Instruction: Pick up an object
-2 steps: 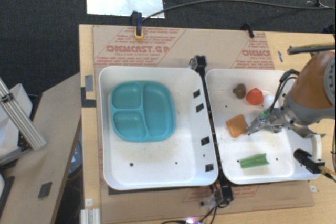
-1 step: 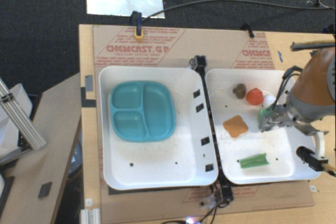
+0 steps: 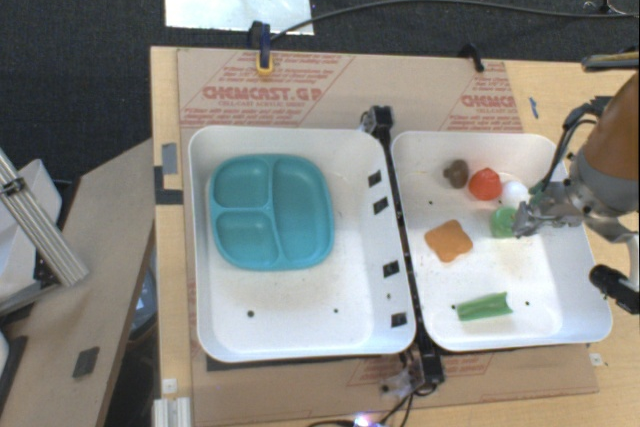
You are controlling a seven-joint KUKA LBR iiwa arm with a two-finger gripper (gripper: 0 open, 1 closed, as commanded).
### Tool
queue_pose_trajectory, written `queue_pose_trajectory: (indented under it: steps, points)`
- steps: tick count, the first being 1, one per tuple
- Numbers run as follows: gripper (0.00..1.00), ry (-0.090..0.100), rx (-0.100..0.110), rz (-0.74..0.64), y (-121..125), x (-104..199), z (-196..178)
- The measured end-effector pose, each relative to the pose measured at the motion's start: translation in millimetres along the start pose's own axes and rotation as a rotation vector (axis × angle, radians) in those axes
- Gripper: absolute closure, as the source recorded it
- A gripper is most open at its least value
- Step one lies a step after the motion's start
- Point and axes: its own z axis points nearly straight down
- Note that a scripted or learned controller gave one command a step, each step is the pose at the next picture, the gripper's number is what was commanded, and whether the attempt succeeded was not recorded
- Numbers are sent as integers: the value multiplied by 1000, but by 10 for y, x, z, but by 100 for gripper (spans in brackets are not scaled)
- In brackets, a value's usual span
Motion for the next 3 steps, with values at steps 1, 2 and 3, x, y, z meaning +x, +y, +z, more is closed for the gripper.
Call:
queue_pose_trajectory:
  steps: [1, 2, 3]
  points:
    - [100, 0, 1, -1, 2, -6, -621]
    - [100, 0, 1, -2, 16, -8, -939]
    - [100, 2, 4, -5, -47, 486, -804]
